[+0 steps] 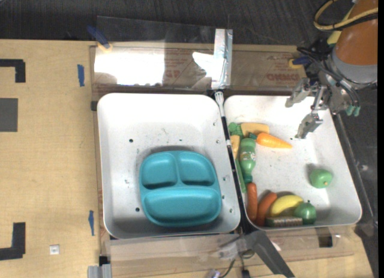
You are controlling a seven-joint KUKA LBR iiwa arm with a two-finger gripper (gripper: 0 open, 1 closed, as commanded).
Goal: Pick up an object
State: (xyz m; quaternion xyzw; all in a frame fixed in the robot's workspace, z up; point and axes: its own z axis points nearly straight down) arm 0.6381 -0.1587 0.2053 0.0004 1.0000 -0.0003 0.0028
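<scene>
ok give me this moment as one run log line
gripper: open, above right bin | holding: nothing | nearest: carrot | left bin: teal tray

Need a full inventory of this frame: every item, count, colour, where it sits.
divided tray: 1, teal, in the left bin
left bin: 1, white, left half of the bench
right bin: 1, white, right half of the bench
carrot: 1, orange, upper middle of the right bin
green ball-shaped fruit: 1, green, alone at the right side of the right bin
banana: 1, yellow, front of the right bin
toy foods along the divider: several, green, yellow and red-orange, piled at the right bin's left wall; exact count unclear
gripper: 1, grey metal, above the right bin's back corner
arm: 1, orange band, entering from the right
</scene>
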